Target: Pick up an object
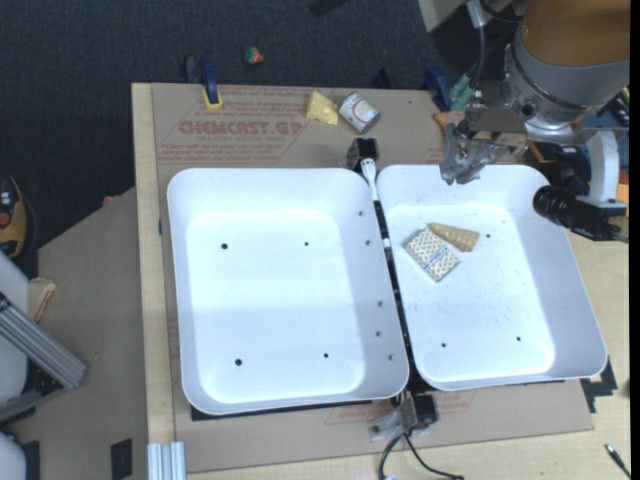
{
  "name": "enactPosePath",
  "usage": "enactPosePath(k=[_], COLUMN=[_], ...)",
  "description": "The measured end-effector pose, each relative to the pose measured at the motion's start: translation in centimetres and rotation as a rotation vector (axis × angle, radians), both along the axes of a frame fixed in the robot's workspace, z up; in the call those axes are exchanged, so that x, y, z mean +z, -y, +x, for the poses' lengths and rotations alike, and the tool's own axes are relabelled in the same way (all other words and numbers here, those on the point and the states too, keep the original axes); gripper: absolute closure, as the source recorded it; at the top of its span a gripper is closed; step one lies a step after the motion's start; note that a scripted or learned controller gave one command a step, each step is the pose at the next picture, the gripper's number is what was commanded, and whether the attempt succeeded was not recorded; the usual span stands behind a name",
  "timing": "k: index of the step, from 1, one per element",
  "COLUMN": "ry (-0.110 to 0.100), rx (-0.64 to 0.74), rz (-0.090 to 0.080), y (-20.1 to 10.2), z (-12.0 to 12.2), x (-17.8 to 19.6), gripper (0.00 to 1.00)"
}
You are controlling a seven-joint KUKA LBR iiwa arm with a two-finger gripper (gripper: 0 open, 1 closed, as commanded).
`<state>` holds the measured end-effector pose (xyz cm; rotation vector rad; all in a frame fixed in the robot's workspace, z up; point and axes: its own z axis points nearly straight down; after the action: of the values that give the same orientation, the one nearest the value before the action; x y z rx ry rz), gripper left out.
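Camera view puts your gripper (462, 166), state I cannot tell, above the right bin (560, 308) rim in the approach step; next, lower onto the patterned packet (433, 257), perhaps a sponge.

A: State the bin arrangement.
B: Two bins sit side by side on a board (300, 128); the left bin (200, 268) touches the right bin (560, 308) along their inner rims.

A: Contents of the right bin?
B: A patterned packet (432, 256) lies in its rear-left part, with a wedge-shaped piece (455, 235) touching it just behind and to the right.

A: Gripper location?
B: The gripper (462, 164) hangs over the right bin's rear rim, behind both items.

A: Items outside the bins?
B: Behind the bins, on the board, a wedge (321, 109) lies just left of a small box (359, 112).
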<state>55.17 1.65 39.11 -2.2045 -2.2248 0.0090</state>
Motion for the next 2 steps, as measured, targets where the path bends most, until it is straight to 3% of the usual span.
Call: enactPosePath(k=[1, 2], ry=[0.031, 0.0], rx=[-0.009, -0.009], rz=[-0.002, -0.003], y=[1.9, 0.3], z=[-5.1, -0.5], x=[15.4, 5.1], gripper=[1.0, 1.0])
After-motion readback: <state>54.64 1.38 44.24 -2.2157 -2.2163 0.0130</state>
